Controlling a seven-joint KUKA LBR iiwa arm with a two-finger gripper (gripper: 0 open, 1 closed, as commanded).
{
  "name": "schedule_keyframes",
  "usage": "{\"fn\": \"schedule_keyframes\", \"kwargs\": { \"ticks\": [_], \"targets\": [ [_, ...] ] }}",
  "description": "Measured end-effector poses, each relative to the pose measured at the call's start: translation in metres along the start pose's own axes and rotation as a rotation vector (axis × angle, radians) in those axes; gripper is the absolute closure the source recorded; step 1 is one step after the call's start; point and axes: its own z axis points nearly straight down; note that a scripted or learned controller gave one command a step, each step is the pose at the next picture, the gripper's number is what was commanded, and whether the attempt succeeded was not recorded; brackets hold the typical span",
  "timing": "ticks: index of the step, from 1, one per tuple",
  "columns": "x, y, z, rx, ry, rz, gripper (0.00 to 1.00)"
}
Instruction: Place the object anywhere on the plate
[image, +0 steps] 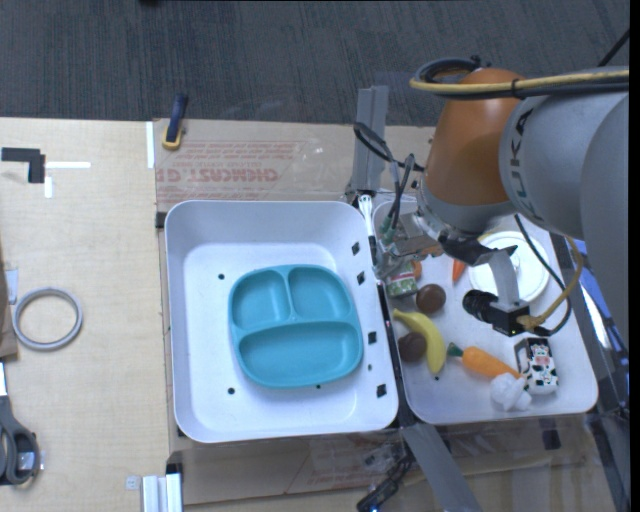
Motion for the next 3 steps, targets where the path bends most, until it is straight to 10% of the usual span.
{"fn": "schedule_keyframes", "kwargs": {
  "ticks": [1, 2, 3],
  "targets": [
    [0.026, 0.066, 0.008, -0.003, -0.001, -0.051, 1.00],
    [0.024, -0.010, -0.103, -0.003, -0.002, -0.246, 1.00],
    [0.081, -0.043, 0.009, -0.001, 0.000, -0.331, 1.00]
  ]
}}
